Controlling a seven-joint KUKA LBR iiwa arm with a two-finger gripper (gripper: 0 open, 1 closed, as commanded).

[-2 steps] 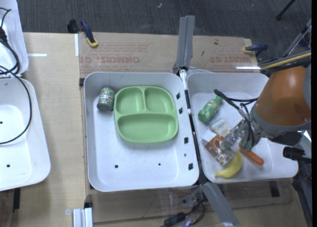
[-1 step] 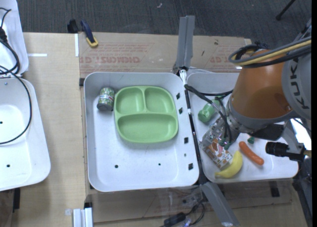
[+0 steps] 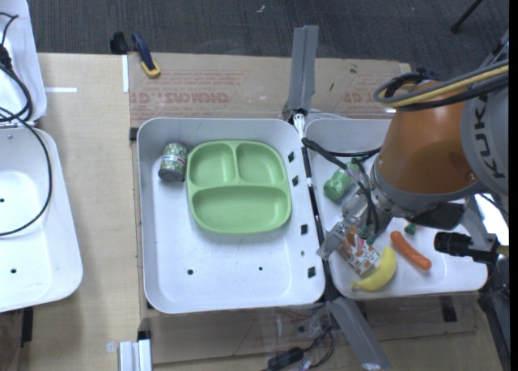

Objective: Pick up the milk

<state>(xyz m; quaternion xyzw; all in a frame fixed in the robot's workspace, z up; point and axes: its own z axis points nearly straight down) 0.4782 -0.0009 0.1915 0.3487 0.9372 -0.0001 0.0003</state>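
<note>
the pincer (image 3: 350,228) is down at the milk (image 3: 358,251) in the right bin (image 3: 469,280), grip state unclear, nothing visibly lifted yet.

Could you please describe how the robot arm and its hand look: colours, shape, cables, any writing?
The arm is grey, with a large rounded orange band above the wrist. White KUKA lettering runs along its grey casing. Yellow and black cables loop over the top. The hand is a small metallic grey assembly with dark parts.

green divided plate (image 3: 239,185) left bin centre | small can (image 3: 172,161) left bin's far-left corner | banana (image 3: 379,272), carrot (image 3: 411,250) right bin near edge
</note>
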